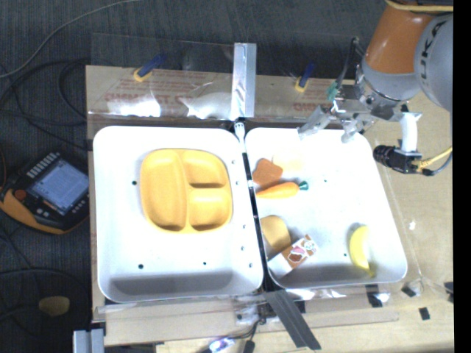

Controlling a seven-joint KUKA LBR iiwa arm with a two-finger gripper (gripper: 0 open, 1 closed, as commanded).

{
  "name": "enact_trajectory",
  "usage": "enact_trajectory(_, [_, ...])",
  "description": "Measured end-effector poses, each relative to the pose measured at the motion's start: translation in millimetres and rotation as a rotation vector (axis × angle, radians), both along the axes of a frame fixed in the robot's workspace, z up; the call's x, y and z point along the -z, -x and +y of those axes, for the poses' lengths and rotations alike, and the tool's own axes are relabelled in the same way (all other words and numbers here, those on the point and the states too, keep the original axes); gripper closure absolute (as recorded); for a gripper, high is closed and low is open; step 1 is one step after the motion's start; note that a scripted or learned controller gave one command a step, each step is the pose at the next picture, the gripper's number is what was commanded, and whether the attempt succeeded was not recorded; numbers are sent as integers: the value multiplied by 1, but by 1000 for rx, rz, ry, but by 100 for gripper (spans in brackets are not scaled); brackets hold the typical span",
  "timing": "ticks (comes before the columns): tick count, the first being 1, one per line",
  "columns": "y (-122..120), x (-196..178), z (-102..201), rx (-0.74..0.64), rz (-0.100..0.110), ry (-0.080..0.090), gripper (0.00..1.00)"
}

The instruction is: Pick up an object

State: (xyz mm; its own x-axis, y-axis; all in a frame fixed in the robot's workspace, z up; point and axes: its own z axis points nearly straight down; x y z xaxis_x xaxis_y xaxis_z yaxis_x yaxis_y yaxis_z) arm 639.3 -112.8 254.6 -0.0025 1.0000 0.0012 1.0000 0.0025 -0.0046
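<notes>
1. The arm (412, 43) reaches in from the right, above the far edge of the right bin (383, 219).
2. The left bin (118, 263) holds a yellow divided tray (186, 190).
3. The gripper (333, 123) hangs over the right bin's far rim — fingers spread, nothing between them.
4. In the right bin lie a carrot (278, 190), an orange piece (266, 170) touching it, a tan block (275, 232), a banana (358, 247) near the right wall and a small printed packet (299, 252) — all well apart from the gripper.
</notes>
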Motion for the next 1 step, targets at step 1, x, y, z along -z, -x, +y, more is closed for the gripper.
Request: enact_trajectory(1, [10,146,-21,-113,1,1,0])
